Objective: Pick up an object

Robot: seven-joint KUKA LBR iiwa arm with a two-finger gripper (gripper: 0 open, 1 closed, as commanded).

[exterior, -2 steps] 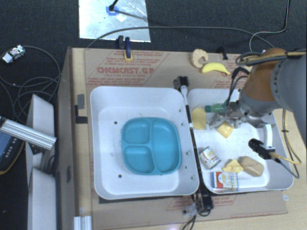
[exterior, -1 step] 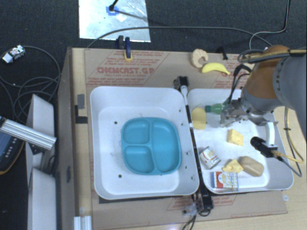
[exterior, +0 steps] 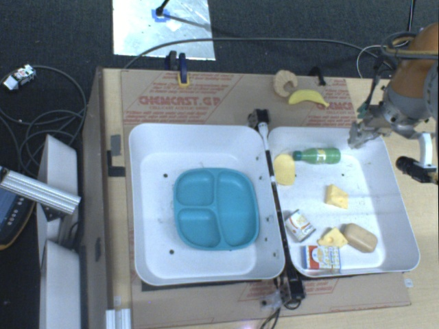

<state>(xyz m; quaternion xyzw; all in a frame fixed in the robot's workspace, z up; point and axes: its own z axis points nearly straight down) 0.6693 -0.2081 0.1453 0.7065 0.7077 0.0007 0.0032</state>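
Note:
The right bin (exterior: 405, 242) holds several objects. A green bottle (exterior: 317, 156) lies on its side near the far wall, with a yellow lemon-shaped item (exterior: 285, 170) to its left. A cheese wedge (exterior: 336, 197) sits mid-bin. Along the near wall are a small printed packet (exterior: 298, 225), a yellow piece (exterior: 333, 238), a tan oval lump (exterior: 360, 238) and a red, white and blue box (exterior: 321, 258). My gripper (exterior: 359, 137) hangs over the bin's far right corner, right of the bottle and apart from it. Nothing shows in its grasp.
The left bin (exterior: 154, 156) holds a blue divided plate (exterior: 215, 208). On the bench behind the bins lie a banana (exterior: 308, 98) and a tan ring (exterior: 285, 82). A blue and yellow clamp (exterior: 180, 66) sits at the bench's far edge.

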